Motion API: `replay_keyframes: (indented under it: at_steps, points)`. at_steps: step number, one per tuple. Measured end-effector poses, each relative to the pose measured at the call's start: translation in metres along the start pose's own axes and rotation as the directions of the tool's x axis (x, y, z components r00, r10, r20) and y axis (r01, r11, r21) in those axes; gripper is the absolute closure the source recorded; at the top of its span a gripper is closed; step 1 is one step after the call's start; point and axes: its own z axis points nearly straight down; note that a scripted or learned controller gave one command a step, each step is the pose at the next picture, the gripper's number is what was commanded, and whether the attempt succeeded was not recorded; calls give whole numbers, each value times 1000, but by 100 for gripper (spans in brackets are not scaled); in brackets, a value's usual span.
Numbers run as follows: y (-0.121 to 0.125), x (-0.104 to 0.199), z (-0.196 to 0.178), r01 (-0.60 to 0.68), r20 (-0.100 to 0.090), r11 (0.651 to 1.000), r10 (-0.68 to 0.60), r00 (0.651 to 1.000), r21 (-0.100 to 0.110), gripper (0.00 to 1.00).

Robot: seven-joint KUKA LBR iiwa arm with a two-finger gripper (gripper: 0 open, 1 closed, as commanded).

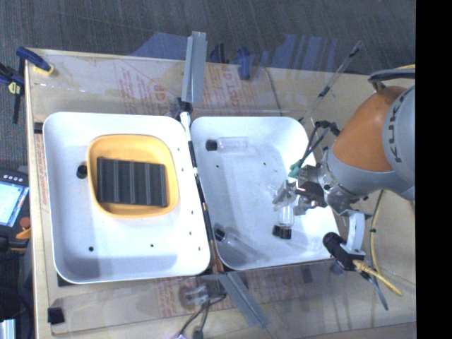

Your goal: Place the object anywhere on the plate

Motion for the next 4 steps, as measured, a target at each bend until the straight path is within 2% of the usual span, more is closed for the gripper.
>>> replay_keyframes:
  at_steps: [1,2,3,4]
  points:
    - [0,0,0,0,0,1000,0,1000,0,0]
    - [-28,96,6,-245,2,969,245,969,4,0]
    - [-52,178,20,-279,3,960,279,960,2,0]
    - [35,192,21,-303,4,953,303,953,2,0]
